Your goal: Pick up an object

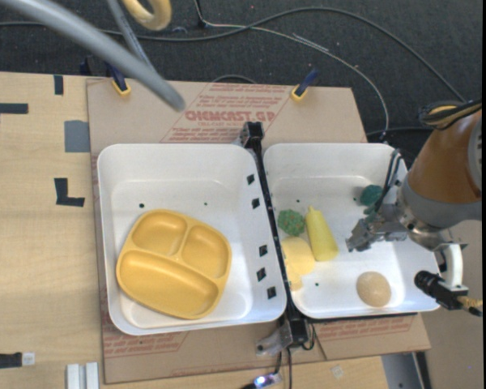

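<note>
Obliquely from above: two white bins side by side, left bin (146, 148) holding a yellow divided plate (174, 262), right bin (332, 146) holding five small items. Grey arm (445, 177) entering from the right, gripper (363, 238) low over the right bin's floor, between the teal object (370, 193) behind it and the tan egg-shaped object (373, 288) in front, just right of the yellow bottle-shaped item (320, 233). Gripper state: cannot tell, the tip too dark and small to read. Nothing seen clamped in it.

Candidates for picking, all in the right bin: the yellow bottle-shaped item lying lengthwise near the middle, close beside the green broccoli-like piece (291, 221) and the pale yellow lump (296, 259) along the dividing wall; the tan egg-shaped object alone near the front edge; the teal object near the back right, partly hidden behind the wrist.

Handling, as judged: probably toy food, light, fairly stiff, smooth and somewhat slippery. Bottle-shaped item best taken across its narrow width at mid-length, not along its axis. Egg-shaped object likely to roll or squirt out unless pinched squarely across its widest part. Broccoli-like piece and pale lump awkward, being crowded against the wall and each other. No item yet lifted; task judged still at the approach stage.
</note>
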{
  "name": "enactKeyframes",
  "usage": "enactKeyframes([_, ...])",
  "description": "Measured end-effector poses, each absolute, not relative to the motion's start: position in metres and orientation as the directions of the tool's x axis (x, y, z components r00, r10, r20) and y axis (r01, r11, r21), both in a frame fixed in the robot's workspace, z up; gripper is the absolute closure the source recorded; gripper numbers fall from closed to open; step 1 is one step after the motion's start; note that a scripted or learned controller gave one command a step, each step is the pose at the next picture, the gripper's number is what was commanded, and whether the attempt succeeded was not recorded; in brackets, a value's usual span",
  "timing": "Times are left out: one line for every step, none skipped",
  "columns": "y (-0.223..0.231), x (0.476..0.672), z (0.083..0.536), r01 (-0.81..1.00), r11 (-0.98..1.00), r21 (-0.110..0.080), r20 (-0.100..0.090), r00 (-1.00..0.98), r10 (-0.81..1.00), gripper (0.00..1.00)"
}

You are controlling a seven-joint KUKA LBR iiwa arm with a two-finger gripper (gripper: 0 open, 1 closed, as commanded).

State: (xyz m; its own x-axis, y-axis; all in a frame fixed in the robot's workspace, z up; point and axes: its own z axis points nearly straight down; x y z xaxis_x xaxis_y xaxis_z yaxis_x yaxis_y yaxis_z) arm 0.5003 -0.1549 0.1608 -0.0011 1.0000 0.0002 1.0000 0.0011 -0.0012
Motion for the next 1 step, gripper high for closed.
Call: enactKeyframes([-0.1529,0.5091,0.2112,1.000,0.002,-0.001,0.000,-0.002,1.000,1.00])
